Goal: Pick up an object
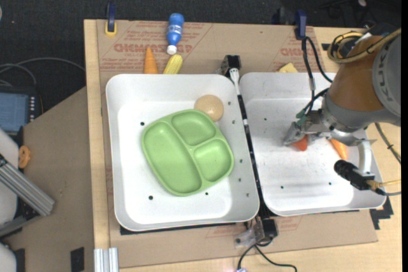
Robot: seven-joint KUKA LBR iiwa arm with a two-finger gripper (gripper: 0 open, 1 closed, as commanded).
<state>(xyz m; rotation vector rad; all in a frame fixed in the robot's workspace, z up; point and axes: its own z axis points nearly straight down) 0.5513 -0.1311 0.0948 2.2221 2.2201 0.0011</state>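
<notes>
My gripper (298, 134) is low in the right bin (280, 191), near its middle. A small orange-red object (301, 144) lies right under its tip, touching or nearly touching it; whether it is gripped I cannot tell. A second orange piece (339, 149) lies just to the right, partly hidden by the wrist. In the left bin (127, 137) a green divided plate (186, 151) lies flat, with a tan round object (210, 106) at its upper right rim.
Behind the bins, on the cardboard, lie a blue-and-white bottle (174, 32), an orange carrot-like piece (150, 62), a yellow piece (173, 64) and a yellow scrap (288, 68). A black clamp (231, 64) sits between the bins' back corners.
</notes>
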